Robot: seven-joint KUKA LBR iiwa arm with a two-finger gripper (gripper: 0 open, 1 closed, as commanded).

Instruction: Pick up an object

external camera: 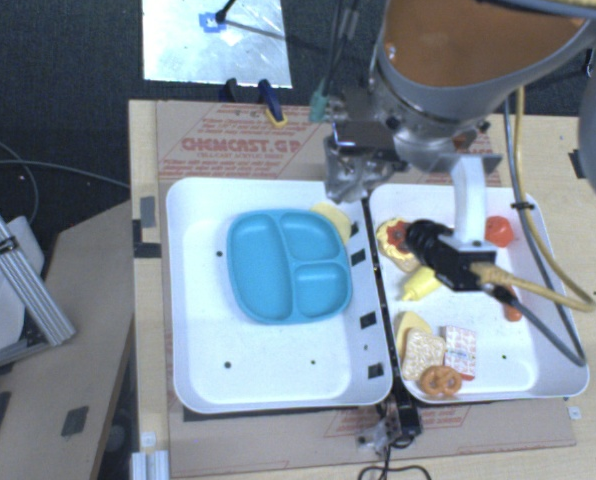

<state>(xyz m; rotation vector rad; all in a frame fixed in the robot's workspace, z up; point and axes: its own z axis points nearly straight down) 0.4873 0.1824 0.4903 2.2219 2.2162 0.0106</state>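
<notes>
Brown pretzel (440,380) lowest in the frame, at the bottom left of the right bin (538,368). Just above it: pale cracker (419,346), with a red-and-white packet (460,349) touching its right side. Mid-bin: yellow piece (419,286), small red bit (513,314) further right. Higher: yellow-and-red slice (394,240) by the divider, red ball (499,231) at upper right. Left bin (203,368): blue divided plate (286,266) in the centre; pale yellow lump (331,215) touching its upper right corner. My gripper (352,186) hangs over the top end of the divider, just above that lump. Open or closed: cannot tell.
</notes>
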